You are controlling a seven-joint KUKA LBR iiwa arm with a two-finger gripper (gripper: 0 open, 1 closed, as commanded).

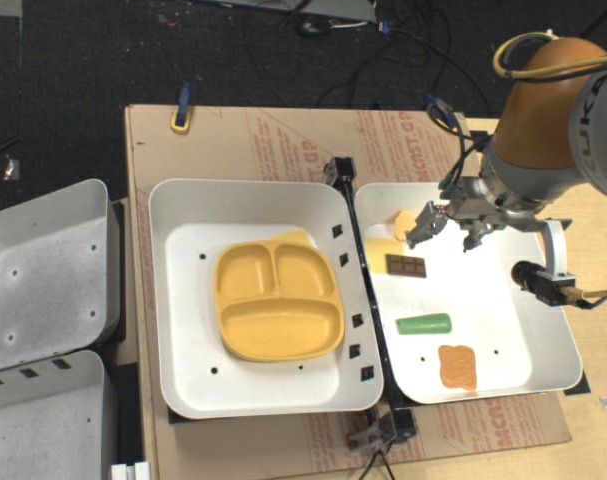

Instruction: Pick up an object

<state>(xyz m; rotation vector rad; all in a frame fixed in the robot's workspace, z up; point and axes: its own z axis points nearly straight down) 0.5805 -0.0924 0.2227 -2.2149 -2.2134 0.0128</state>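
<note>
My gripper (451,230) hangs with fingers apart and empty over the right bin (543,373), near the chocolate (405,265).

place: robotics lab | evidence: loose cables (383,58) on dark floor, cardboard-topped bench (273,143) (clamped)
</note>
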